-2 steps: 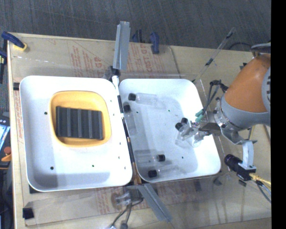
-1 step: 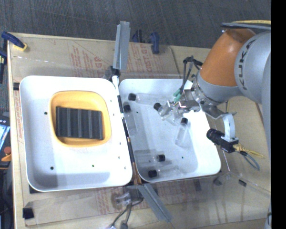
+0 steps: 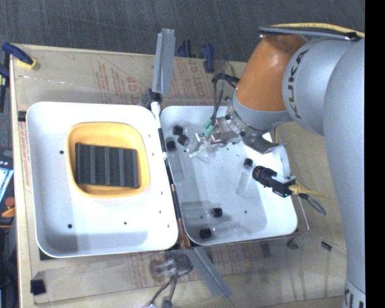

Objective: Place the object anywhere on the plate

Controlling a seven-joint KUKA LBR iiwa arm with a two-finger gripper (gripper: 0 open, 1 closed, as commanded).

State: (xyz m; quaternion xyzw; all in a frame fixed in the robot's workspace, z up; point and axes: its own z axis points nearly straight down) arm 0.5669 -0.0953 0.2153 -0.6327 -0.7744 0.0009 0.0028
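While the plate sits left, the pincer hangs above the right bin.

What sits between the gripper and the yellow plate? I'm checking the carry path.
In the camera view, between the gripper and the yellow plate lie a small black piece, the bins' touching rims, and bare white floor of the left bin.

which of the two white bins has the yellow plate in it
The left bin. It holds the yellow plate with a dark ridged centre; the right bin holds small clear and black items, under the gripper.

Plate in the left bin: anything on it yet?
Nothing placed yet. The yellow plate shows just its dark ribbed centre; the gripper is over the right bin.
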